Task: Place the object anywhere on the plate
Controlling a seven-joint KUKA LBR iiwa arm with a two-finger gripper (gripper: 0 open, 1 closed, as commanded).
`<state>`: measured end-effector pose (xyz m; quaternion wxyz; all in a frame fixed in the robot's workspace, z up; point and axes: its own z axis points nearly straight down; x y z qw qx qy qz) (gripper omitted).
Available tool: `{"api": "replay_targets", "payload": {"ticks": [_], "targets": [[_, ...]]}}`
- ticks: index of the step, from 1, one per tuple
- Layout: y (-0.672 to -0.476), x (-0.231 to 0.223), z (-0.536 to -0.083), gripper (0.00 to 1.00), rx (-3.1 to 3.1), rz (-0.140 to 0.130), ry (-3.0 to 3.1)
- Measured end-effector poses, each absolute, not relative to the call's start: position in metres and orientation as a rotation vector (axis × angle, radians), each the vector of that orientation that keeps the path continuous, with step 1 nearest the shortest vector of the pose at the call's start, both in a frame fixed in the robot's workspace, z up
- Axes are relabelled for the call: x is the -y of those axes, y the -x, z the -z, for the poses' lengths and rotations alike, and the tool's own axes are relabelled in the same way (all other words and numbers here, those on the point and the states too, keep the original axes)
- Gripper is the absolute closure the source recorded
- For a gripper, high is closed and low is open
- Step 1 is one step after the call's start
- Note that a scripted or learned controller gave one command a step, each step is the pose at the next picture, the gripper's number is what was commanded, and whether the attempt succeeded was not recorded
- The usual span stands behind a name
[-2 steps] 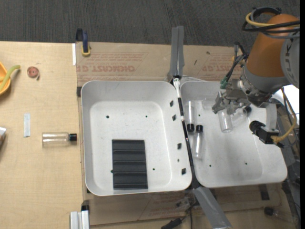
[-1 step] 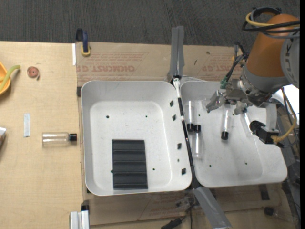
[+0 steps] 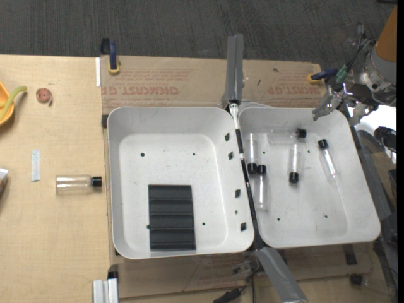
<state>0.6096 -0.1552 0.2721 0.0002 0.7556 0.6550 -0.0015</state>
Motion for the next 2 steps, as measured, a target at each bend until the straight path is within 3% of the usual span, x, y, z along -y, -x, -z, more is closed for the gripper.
{"api": "replay_targets", "payload": {"ticks": [1,2], "targets": [[-0.579,0.218,-0.409,0.0,-2.069,0.005,-2.364],[-0.621,0.133,-0.44,0.0,-1.839,0.006,-2.547]]}}
